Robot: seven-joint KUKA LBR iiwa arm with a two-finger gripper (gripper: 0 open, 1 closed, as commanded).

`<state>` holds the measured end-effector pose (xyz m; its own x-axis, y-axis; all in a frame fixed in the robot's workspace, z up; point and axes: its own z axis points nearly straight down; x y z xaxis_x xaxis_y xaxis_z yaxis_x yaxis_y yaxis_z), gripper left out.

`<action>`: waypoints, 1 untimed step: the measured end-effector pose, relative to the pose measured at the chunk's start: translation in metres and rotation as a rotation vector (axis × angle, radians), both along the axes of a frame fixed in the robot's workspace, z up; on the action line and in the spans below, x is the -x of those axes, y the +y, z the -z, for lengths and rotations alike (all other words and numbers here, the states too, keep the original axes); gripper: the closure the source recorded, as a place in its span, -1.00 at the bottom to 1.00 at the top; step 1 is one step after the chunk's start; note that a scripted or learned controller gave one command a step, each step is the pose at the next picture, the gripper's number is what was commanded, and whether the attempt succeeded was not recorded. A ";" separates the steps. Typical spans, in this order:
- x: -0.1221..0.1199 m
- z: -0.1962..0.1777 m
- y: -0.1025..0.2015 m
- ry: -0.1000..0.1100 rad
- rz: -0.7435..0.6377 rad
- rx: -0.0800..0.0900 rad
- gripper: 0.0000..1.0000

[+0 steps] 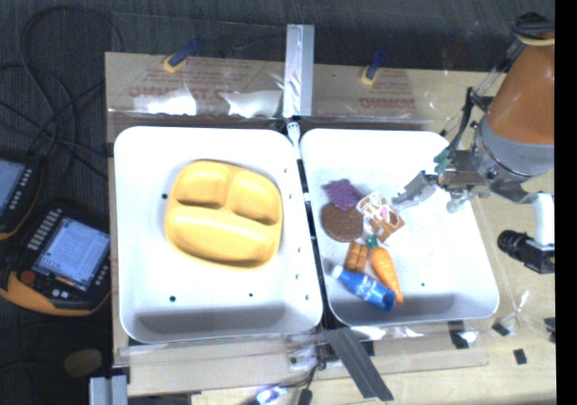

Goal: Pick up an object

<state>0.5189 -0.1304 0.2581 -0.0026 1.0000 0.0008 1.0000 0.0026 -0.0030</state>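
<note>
Small toy items lie in the right bin (pixel 451 281): a purple piece (pixel 341 191), a brown round cookie (pixel 342 223), a white and pink patterned piece (pixel 380 215), an orange waffle block (pixel 358 257), a carrot (pixel 388 272) and a blue bottle (pixel 365 289). My gripper (pixel 413 191) hangs over the right bin's upper middle, just right of the patterned piece, its grey fingers pointing left and down. Nothing shows between them.
A yellow divided tray (pixel 224 212) sits in the left bin (pixel 144 295). A metal divider (pixel 298 78) runs between the bins at the back. A teach pendant (pixel 59 254) and cables lie left of the bench. The arm's orange band (pixel 532 87) is at the right.
</note>
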 end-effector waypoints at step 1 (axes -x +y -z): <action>-0.075 0.077 -0.016 0.000 -0.045 0.002 -1.00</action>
